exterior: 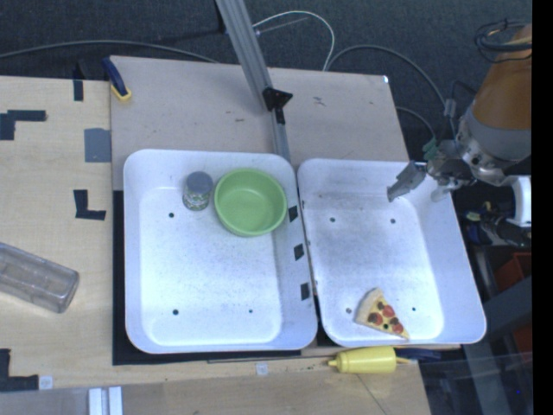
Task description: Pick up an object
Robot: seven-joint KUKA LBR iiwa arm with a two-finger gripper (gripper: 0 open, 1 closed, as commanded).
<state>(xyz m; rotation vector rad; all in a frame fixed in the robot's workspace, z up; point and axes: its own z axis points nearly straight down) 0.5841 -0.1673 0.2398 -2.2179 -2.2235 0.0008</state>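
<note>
Fingers (pixel 404 185) hover over right bin's (pixel 449 232) upper edge; spread impossible to judge, nothing held. Left bin (pixel 147 258): small jar (pixel 198 190) touching green bowl (pixel 251 201), stiff, light, grab by rim. Right bin: pizza slice (pixel 380 313) near front corner, flat, likely awkward.

Both white bins (pixel 216 318) look like smooth plastic, faintly speckled grey. The green bowl (pixel 251 201) is matt plastic. The small jar (pixel 198 191) has a dull metal-looking lid. The worktop (pixel 52 171) shows pale wood grain. The yellow bottle (pixel 367 360) seems glossy plastic; the clear tube (pixel 33 277) is see-through plastic.
</note>
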